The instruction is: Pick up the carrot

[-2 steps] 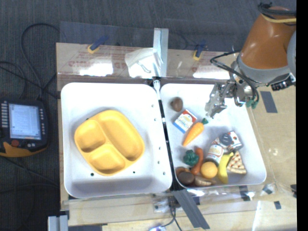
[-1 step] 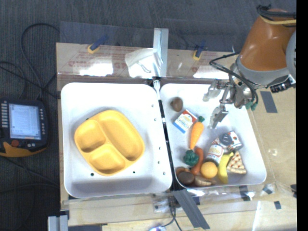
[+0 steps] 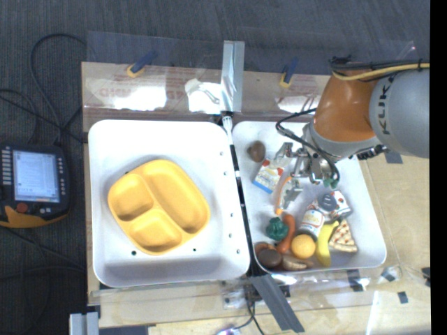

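- A handheld control pendant (image 3: 33, 181) lies on the dark floor, well to the left of the bench; there is one.
- The left bin (image 3: 98, 159) holds one yellow plate (image 3: 158, 204) with three compartments, and nothing lies in them.
- The right bin (image 3: 371, 222) holds all the small items. I count about a dozen, though the crowded near corner makes the count uncertain.
- One brown round piece (image 3: 258, 150) sits at the far left of the right bin, with one blue-and-white packet (image 3: 265, 177) just near of it.
- The carrot (image 3: 286, 233), the only one, lies in the near left part of the right bin. Its green top points left, and it touches the items around it.
- Two brown lumps (image 3: 269, 256) rest against the near wall, just near of the carrot.
- One orange ball (image 3: 302, 246), one banana (image 3: 323, 243) and one pizza slice (image 3: 342, 237) run rightward along the near side. Two small cans (image 3: 312, 218) stand just far of them.
- The gripper (image 3: 299, 176) hangs over the middle of the right bin, on the far side of the carrot and apart from it. I cannot tell whether it is spread or pressed together, and a thin orange-and-white piece beside it is too unclear to name.
- Progress: the carrot is still in the bin and not yet grasped, so reaching it, closing on it and lifting it all seem to remain.
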Available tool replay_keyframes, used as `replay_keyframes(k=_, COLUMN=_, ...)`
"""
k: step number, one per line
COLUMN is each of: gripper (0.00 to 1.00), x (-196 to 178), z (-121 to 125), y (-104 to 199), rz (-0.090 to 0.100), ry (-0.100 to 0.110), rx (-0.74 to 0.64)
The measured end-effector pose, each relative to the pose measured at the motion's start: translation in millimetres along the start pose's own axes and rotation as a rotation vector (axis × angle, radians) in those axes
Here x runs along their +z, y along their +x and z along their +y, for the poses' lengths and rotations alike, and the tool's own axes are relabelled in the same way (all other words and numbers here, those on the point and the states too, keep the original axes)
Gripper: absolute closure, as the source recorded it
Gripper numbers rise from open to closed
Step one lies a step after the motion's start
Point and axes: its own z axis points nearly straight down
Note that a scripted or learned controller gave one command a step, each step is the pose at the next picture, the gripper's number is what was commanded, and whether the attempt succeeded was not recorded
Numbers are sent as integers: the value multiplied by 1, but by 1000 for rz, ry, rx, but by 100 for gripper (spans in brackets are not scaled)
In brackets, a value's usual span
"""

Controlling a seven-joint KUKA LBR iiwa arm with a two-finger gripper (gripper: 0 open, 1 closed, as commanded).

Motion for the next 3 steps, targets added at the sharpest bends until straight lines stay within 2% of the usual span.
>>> replay_keyframes(k=1, gripper=0, x=5, z=9, y=27, rz=-25, ry=5, rx=-65)
replay_keyframes(k=2, gripper=100, x=-7, z=9, y=24, rz=-31, ry=6, rx=-66)
replay_keyframes(k=3, gripper=100, x=-159, z=33, y=2, rz=10, ry=-5, rx=-222)
